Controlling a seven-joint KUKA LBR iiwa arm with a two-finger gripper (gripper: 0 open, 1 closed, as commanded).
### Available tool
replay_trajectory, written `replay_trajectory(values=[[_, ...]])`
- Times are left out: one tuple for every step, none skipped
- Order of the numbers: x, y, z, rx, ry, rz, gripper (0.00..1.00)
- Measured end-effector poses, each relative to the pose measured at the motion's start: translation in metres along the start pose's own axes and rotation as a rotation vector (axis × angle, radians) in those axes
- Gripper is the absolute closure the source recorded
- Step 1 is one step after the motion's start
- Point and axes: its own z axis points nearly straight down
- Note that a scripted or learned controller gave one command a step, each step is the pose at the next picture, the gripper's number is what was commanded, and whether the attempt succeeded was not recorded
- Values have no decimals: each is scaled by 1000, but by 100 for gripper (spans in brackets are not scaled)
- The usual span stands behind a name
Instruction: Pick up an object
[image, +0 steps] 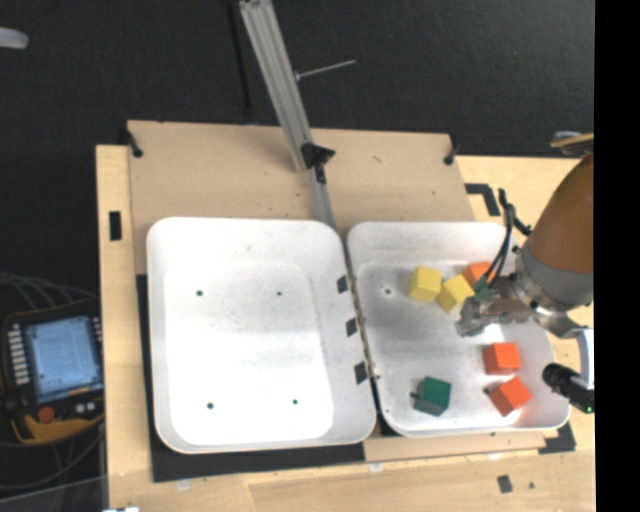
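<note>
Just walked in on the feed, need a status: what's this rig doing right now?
The grey KUKA arm with the orange band reaches in over the right white bin, its pincer low beside the two yellow cubes. An orange block sits partly behind it. Two more orange cubes and a green block lie nearer the front. Nothing visibly gripped yet. The left white bin is beside it.

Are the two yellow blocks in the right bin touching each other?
Touching. The camera view shows the left yellow block and the right yellow block pressed side by side, with no white bin floor between them.
</note>
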Motion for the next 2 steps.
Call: replay_trajectory(values=[[-1,2,-51,-1,0,-1,100],[60,6,-46,5,2,-4,100]])
